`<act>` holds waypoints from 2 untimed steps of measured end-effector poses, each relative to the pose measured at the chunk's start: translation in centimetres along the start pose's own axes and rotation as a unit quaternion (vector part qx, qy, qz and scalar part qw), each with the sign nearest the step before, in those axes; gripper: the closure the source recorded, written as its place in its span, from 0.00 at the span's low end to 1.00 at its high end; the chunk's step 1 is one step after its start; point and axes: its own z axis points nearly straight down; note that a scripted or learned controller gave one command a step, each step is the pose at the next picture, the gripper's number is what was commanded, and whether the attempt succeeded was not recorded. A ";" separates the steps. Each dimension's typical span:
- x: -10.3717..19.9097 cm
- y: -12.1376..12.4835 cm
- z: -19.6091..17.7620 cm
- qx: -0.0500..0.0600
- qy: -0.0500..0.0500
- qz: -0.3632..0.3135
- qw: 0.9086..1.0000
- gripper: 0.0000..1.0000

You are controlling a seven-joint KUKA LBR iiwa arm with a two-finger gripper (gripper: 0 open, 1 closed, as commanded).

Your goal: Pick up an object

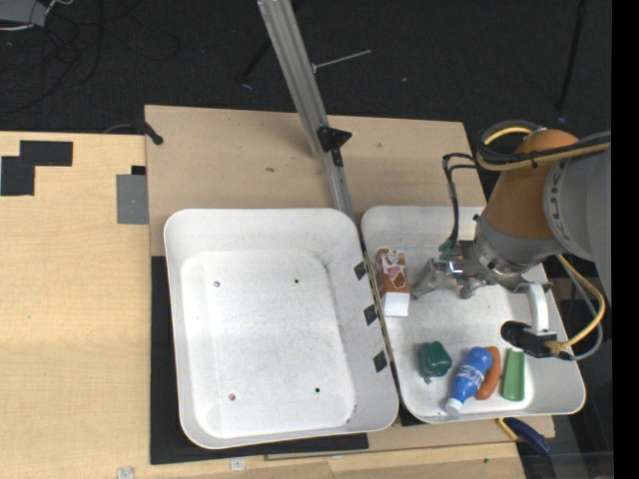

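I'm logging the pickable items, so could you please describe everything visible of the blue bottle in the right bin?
The blue bottle lies on its side near the front of the right bin, slanting, its white cap toward the front left. It looks like plastic, blue-bodied with a pale patch, perhaps a label. An orange object lies right against its right side; a green object lies beyond that. The dark green block sits apart on its left. The hand is well behind it.

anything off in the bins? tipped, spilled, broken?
Nothing spilled or broken. The small carton lies against the right bin's left wall; blue bottle, orange item and green item lie bunched together, green block apart.
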 end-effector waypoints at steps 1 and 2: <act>-0.1 0.1 -1.3 -0.002 0.000 0.003 1.000 1.00; -0.4 1.1 -7.1 -0.006 -0.001 -0.001 1.000 1.00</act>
